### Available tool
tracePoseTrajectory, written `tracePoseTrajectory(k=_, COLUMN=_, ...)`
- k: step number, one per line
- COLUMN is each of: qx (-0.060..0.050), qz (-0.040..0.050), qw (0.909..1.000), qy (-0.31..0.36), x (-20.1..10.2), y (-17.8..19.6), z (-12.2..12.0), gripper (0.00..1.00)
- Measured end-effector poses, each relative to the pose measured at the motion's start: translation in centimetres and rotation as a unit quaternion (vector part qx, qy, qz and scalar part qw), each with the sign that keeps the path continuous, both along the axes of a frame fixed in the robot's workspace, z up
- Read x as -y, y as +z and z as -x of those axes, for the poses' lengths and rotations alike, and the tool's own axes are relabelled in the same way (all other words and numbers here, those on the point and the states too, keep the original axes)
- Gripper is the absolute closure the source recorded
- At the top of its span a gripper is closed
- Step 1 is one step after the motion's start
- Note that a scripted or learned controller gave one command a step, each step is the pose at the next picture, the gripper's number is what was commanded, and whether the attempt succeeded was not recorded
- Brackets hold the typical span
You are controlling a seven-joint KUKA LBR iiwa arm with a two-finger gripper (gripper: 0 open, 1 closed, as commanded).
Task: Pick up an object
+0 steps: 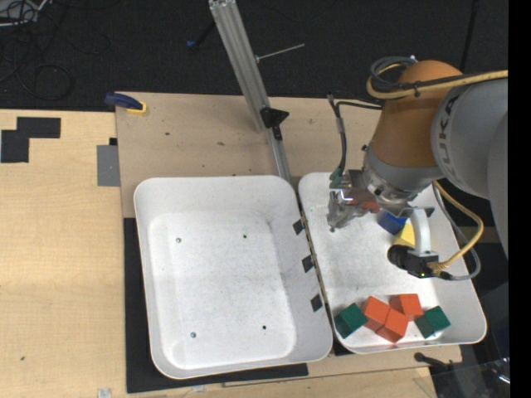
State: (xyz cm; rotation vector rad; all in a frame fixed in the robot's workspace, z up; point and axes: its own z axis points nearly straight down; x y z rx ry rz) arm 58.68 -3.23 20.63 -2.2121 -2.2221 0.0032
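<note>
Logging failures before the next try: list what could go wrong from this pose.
1. The gripper hangs over bare floor of the right bin, far from the block cluster; closing here likely grabs nothing.
2. The orange and green blocks sit packed together, so a descent may shove them instead of gripping one.

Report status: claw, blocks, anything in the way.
Claw over right bin's upper part, nothing seen in it. Orange blocks and green blocks clustered at near edge, untouched. Blue block and yellow block under wrist.
</note>
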Motion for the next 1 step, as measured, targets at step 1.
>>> tracePoseTrajectory(k=1, qx=0.002, qz=0.0008, qw=1.0, qy=-0.001, x=-5.01, y=-0.14, z=-1.0, gripper=1.0)
